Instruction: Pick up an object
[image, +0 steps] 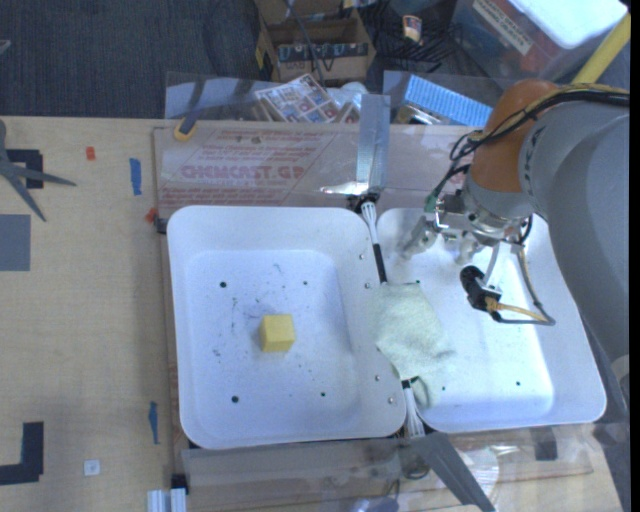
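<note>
1. Camera view, taking the divider (378, 262) between the two bins as landmark: the gripper (418, 238) hangs just right of it, near its far end, over the right bin (520, 360). It is small and blurred against the white floor, so I cannot tell its state, and nothing is seen held in it.
2. A pale cloth (408, 325) lies crumpled just right of the divider, about midway along it and nearer the camera than the gripper. A yellow block (278, 333) sits well left of the divider, in the middle of the left bin (200, 260).
3. Risks, as I judge them: the cloth hugs the divider, so a descent there could strike the rim or pinch only a loose fold that slips free. The block is far from the gripper; a slightly offset grasp could push it sliding across the smooth floor.
4. Materials: the bins are shallow, glossy white plastic with rounded corners, the left one scuffed with dark specks. The cloth looks soft, limp and faintly fuzzy. The block is a small, matte, sharp-edged cube.
</note>
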